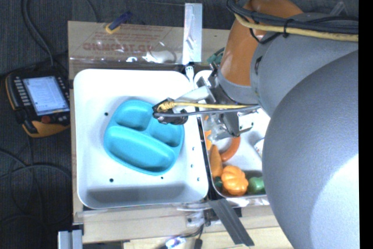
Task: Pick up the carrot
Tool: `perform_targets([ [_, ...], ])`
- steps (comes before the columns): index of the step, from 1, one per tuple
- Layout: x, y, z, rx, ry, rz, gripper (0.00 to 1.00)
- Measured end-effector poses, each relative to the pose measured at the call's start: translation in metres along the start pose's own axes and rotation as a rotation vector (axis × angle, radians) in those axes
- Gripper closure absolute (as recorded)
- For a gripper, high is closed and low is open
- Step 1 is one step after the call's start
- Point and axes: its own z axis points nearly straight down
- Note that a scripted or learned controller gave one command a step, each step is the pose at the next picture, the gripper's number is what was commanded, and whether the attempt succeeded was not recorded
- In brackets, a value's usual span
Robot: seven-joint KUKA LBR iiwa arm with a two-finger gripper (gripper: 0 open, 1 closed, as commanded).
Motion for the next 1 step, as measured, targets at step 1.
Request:
perform_targets([
  [1,0.0146,-0.0487,-0.0131,-0.001,0.0,0.059,1.0],
])
